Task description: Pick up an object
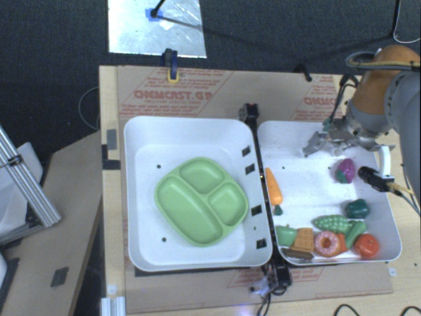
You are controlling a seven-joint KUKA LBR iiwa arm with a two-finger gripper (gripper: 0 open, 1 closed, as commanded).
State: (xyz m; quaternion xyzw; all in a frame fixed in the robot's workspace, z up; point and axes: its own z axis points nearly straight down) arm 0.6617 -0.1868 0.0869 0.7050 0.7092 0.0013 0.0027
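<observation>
Looking down on the bench [197, 87], a brown board printed with red lettering fills the middle of the frame, and on it sit the two white bins side by side. The left bin [148, 143] takes up the centre, and lying in it is a pale green divided plate [200, 201] with three compartments, flat and turned a little on the slant. The right bin [296, 143] sits at centre right, and the toy food is crowded along its lower edge. The grey arm [388, 91] comes in from the upper right, its orange band up near the top corner, and the gripper [322, 142] hangs low over the upper part of the right bin; nothing sits between its fingers, and whether they are spread or closed I cannot tell from here. Just below and right of it lies a purple toy [345, 170], apart from the gripper. A carrot [273, 187] lies along the bin's left wall, pointing up the frame. Lower right, a dark green pepper [357, 209] sits above a green corn cob [332, 223], a pink doughnut [327, 243], a red tomato [368, 244], and an orange waffle-like piece [304, 239], all bunched close. At upper left, a silvery sheet [131, 18] lies on the dark floor.
</observation>
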